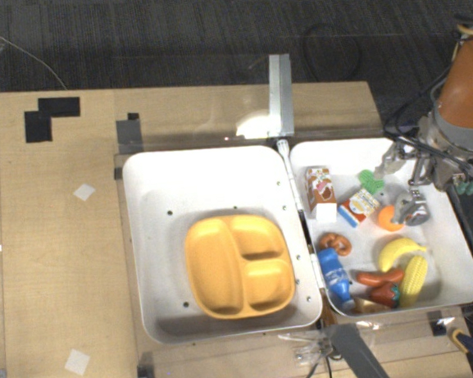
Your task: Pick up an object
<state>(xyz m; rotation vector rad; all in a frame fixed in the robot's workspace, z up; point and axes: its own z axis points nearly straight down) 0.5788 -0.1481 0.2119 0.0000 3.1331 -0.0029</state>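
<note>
While the tool (413, 207) hangs low over the right bin (464, 246), just right of an orange ball (387, 218), nothing sits between its fingers, so no object is picked yet. Whether the tips are spread or pressed together I can't tell; they're small and blur into the metal body from this angle.

Candidates for the pick all lie in the right bin: the ball touching or nearly touching the tool's left side, a red-and-white pack (360, 206) just left of it, a green piece (370, 182) above that, a brown carton (319, 187) w/ a white block (326, 213) below it by the divider. Lower down: a pretzel (335, 243), a blue bottle (334, 272), a banana (398, 250), a corn cob (414, 275) and a red sausage-like item (382, 278). The left bin (155, 199) holds a yellow divided plate (239, 264).

Risks, as I judge them:
- ball is round and smooth; if the tips close off-centre it prob. squirts sideways and rolls toward the pack
- tool looks beside the ball rather than over it, so closing here may catch air
- clutter is tight; a descent could land a finger on top of an item instead of alongside, jamming or tipping it
- banana & corn lie close below, so a drift that way could nudge both and grip neither
- bin wall is near on the right, limiting approach room
</note>
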